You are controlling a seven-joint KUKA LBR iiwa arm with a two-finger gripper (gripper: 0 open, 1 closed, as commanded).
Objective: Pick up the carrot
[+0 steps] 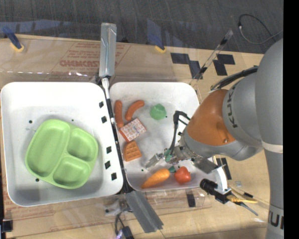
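Note:
The orange carrot lies on its side near the front edge of the right bin, its thick end toward a red tomato. My gripper hangs just behind and above the carrot, low in the bin, with the grey arm and its orange band reaching in from the right. Nothing is visibly held. The carrot is in full view.
The right bin also holds two sausages, a green vegetable, a small printed box and a waffle piece. A green divided plate sits in the left bin. The tomato touches the carrot's right end.

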